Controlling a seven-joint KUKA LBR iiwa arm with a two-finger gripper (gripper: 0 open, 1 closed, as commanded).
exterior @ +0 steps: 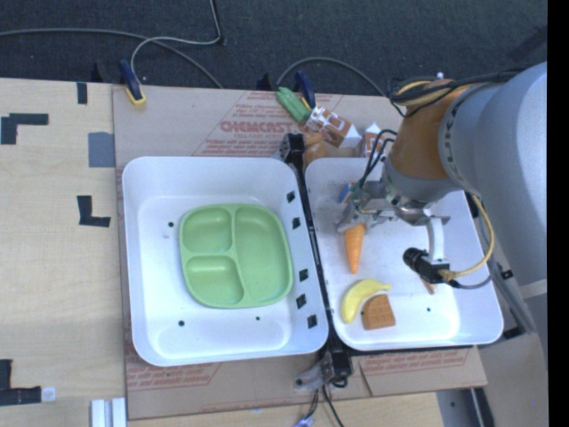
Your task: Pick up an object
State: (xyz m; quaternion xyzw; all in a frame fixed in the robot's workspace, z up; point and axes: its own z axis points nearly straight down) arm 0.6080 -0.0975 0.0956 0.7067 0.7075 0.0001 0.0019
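The gripper (pixel 360 213) hangs over the carrot's (pixel 354 245) thick end in the right bin (pixel 462 327), jaw opening impossible to tell, and the tapered carrot may slip free.

Red print "CHEMCAST" (partly covered) stands on the brown board (pixel 233 130) behind the bins
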